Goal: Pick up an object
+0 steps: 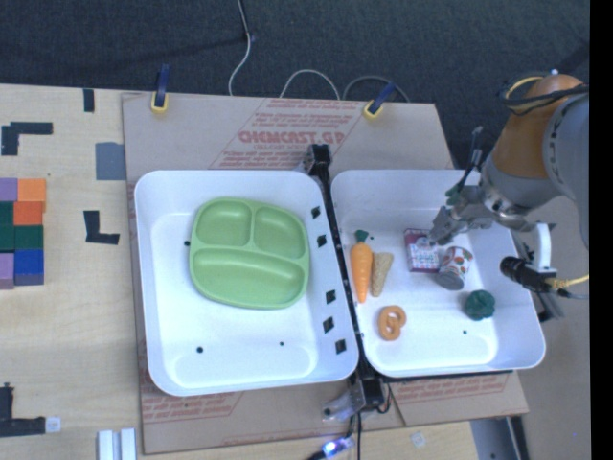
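Observation:
In the right bin (431,353) lie an orange carrot (361,268), a tan bread piece (382,271), a pretzel-shaped orange ring (391,321), a small pink-and-white packet (420,252), a grey can lying on its side (452,268) and a dark green lump (480,304). My gripper (446,226) hangs low over the right bin, just right of and above the packet and next to the can. Nothing shows between its fingers.
The left bin (163,353) holds a green divided plate (251,253). Black clips run along the divider between the bins (330,286). Coloured blocks (21,233) sit at the bench's far left. The arm's grey and orange body (532,151) looms over the right bin's far right corner.

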